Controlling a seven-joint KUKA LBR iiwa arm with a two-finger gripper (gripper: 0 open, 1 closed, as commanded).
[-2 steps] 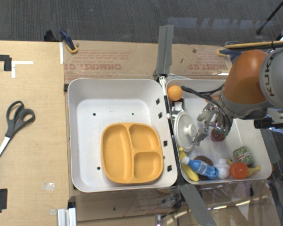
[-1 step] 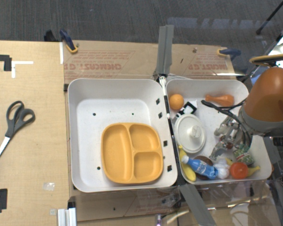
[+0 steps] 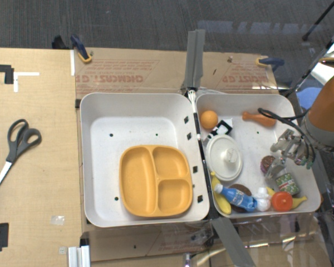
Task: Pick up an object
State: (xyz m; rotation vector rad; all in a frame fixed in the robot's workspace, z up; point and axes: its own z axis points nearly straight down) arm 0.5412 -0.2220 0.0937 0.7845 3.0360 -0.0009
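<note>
My gripper (image 3: 277, 157) reaches in from the right and hangs over the right side of the right bin (image 3: 250, 100). It is open, with nothing between its fingers. A dark red round object (image 3: 266, 164) lies just left of its tips, and a green-labelled can (image 3: 286, 182) sits just below them. Also in this bin are an orange ball (image 3: 209, 119), a white round lid (image 3: 225, 157), an orange carrot-shaped toy (image 3: 258, 118), a blue bottle (image 3: 237, 198), a yellow banana (image 3: 221, 202) and a red tomato (image 3: 282, 201).
The left bin (image 3: 100, 149) holds a yellow divided plate (image 3: 156, 179). Scissors (image 3: 14, 146) lie on the bench at far left. A black-and-white tag (image 3: 221, 128) lies beside the ball. The bins share a rim (image 3: 196, 149) in the middle.
</note>
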